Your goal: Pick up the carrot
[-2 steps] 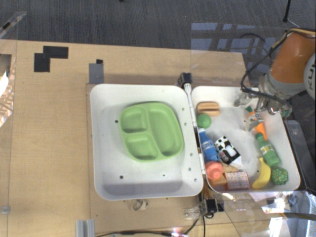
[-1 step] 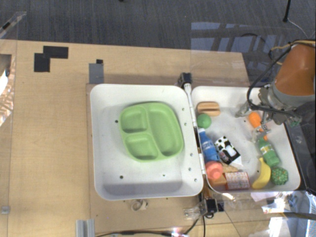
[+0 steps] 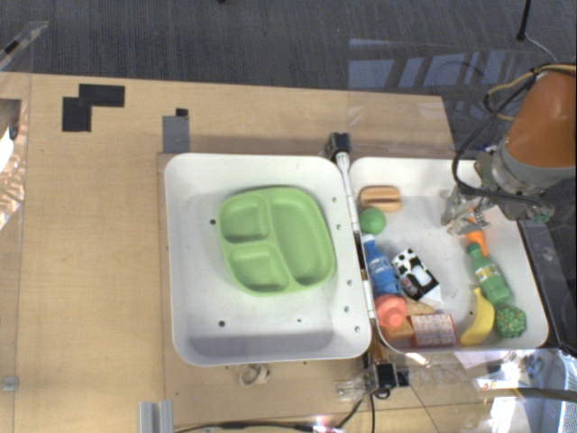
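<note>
The carrot (image 3: 475,239) shows as a short orange piece in the right bin (image 3: 424,180), near the bin's right side, with a green piece (image 3: 491,282) running on below it. My gripper (image 3: 466,213) hangs just above the carrot's upper end, under the grey wrist and orange band (image 3: 541,120). Part of the carrot's top end is hidden by the gripper, and I see nothing lifted off the bin floor.
The right bin also holds a bun (image 3: 380,197), green ball (image 3: 372,221), blue bottle (image 3: 380,273), black-and-white toy (image 3: 413,273), pink cup (image 3: 391,311), red box (image 3: 433,329), banana (image 3: 480,318) and bumpy green fruit (image 3: 510,321). A green divided plate (image 3: 273,239) lies in the left bin (image 3: 194,332).
</note>
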`<act>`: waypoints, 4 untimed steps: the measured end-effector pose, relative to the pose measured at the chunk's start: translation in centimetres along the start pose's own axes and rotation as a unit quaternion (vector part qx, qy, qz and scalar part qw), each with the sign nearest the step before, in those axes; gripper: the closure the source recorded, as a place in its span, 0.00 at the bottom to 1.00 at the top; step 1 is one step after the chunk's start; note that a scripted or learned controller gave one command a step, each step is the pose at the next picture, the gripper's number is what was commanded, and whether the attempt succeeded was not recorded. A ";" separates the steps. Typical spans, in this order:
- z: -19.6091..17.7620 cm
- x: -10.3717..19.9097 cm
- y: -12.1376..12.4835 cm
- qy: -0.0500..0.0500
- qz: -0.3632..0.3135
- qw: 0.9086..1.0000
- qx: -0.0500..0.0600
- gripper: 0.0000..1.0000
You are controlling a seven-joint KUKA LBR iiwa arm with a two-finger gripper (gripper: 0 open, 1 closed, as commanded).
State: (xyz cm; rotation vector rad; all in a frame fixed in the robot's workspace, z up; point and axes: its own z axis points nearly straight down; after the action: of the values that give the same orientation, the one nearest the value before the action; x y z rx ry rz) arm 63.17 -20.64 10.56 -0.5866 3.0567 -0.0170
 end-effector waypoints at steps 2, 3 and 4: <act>1.6 0.6 0.5 0.007 0.047 0.999 -0.005 0.00; 0.1 0.1 0.4 0.000 0.045 0.999 -0.002 1.00; 0.1 0.1 0.4 0.000 0.044 0.999 -0.002 0.00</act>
State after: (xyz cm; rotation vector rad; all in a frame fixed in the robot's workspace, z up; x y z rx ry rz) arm 62.89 -20.28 10.41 -0.4509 3.0809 -0.0097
